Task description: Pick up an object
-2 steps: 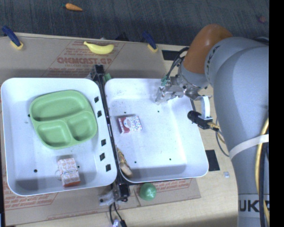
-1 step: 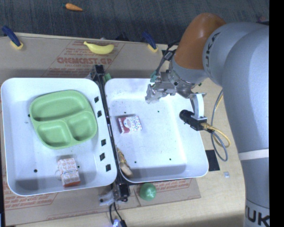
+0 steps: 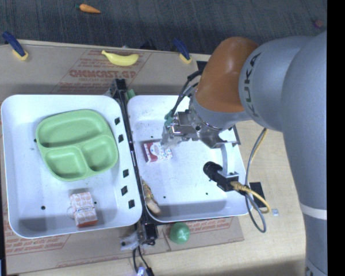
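A small red and white packet (image 3: 152, 152) lies in the right bin (image 3: 190, 209), near its left wall. My gripper (image 3: 171, 138) hangs from the grey and orange arm just above the packet's right end, close to it or touching it. The wrist hides the part of the bin behind it. In the left bin (image 3: 11, 171) a small red and white carton (image 3: 82, 207) sits near the front, below a green divided tray (image 3: 76, 143).
A tan object (image 3: 149, 201) lies in the right bin's front left corner. A yellow banana (image 3: 121, 57) rests on the cardboard behind the bins, and a green ball (image 3: 179, 232) in front. A black cable plug (image 3: 217, 176) hangs over the right bin.
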You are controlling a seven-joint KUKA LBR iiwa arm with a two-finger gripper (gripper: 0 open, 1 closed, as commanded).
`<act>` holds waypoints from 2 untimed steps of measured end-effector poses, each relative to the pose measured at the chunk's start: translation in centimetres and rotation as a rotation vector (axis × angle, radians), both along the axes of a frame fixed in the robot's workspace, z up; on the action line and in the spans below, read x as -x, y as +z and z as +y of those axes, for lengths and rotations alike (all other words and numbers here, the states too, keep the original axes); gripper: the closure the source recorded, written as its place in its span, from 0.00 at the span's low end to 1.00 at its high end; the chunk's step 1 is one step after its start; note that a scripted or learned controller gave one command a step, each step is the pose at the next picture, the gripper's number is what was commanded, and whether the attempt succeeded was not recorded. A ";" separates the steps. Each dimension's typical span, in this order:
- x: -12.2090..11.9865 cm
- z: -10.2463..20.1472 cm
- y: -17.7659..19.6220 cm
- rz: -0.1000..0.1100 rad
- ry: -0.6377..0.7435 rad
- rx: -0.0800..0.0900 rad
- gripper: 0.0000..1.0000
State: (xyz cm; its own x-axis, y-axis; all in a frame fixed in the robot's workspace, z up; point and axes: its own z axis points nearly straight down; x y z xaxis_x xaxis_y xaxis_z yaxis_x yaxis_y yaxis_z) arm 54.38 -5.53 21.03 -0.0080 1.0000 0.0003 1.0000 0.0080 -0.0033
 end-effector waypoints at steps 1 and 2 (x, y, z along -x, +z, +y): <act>0.0 -0.1 0.0 0.000 -0.002 0.001 0.00; 3.0 -3.6 -1.9 0.000 -0.003 0.002 0.00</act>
